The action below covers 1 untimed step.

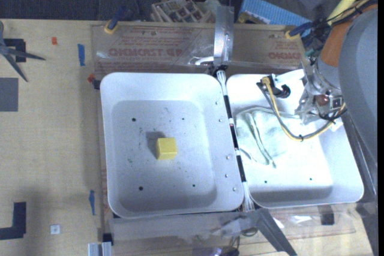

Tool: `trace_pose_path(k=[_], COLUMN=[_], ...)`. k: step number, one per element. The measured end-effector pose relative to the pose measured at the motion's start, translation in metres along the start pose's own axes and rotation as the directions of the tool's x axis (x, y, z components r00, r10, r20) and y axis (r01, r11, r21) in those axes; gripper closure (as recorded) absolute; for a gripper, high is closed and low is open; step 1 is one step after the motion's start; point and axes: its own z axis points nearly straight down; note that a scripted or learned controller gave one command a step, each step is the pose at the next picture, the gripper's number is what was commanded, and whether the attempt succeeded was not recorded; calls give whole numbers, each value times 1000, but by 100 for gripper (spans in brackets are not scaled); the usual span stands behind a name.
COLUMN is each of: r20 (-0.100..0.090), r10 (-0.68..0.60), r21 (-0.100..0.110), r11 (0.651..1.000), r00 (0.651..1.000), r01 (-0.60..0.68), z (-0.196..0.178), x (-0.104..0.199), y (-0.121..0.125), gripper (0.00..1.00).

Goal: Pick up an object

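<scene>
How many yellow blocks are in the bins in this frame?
1. A single yellow block sits near the middle of the left bin. The right bin holds a crumpled clear bag, and the arm covers its far corner, so something could be hidden there.

We're looking down on the light wooden bench (48, 147), and two shallow white bins sit side by side on it, touching along their inner edges: the left bin (114, 99) and the right bin (342, 186). A strip of brown cardboard (150, 54) lies along the bench's far edge behind them, and blue tape marks (81, 54) dot the left part
</scene>
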Motion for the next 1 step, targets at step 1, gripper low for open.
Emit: trace_pose_path(k=[1], r20=[-7], r10=[-72], r21=[-2], r11=[997], r00=[997], r01=[72], z=[46], x=[-31], y=[-7], gripper=[100])
